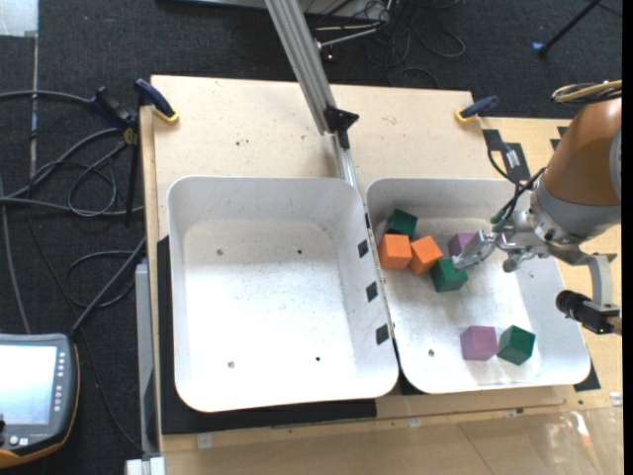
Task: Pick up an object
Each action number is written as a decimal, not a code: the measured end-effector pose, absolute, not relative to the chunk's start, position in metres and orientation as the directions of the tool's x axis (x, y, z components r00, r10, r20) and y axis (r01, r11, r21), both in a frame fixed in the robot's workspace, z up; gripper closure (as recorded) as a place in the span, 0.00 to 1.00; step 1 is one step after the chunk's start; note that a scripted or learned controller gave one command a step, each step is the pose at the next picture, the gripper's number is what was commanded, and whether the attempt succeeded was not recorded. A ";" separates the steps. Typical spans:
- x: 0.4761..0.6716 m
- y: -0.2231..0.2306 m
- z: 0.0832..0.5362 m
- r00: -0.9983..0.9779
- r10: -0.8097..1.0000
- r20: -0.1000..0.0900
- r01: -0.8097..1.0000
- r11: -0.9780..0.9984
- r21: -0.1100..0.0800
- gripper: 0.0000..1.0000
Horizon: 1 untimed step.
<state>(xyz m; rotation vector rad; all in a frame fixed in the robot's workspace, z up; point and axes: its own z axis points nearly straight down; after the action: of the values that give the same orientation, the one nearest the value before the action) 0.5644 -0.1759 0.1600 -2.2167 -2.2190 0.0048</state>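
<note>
Purple block [479,342] and green block [516,344] at front, fingers [473,252] over cube cluster, grip state unclear

Claw [479,248] seen low in right bin [554,364], beside purple block [461,241] and green block [449,274]; two orange blocks [410,252] just left.

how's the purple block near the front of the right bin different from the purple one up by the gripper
The front purple block lies in the open with its faces in full view; the rear purple block is partly hidden by the gripper. The front one touches a green block; the rear one borders the orange-and-green cluster. Both are purple cubes in the right bin.
</note>
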 end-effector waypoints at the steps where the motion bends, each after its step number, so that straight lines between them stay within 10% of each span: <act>1: 0.564 -0.165 0.115 -0.001 1.000 0.005 1.000 0.001 0.010 0.00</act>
<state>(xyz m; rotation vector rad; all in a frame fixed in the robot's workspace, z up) 0.5639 -0.1653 0.1147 -2.2230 -2.2247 -0.0162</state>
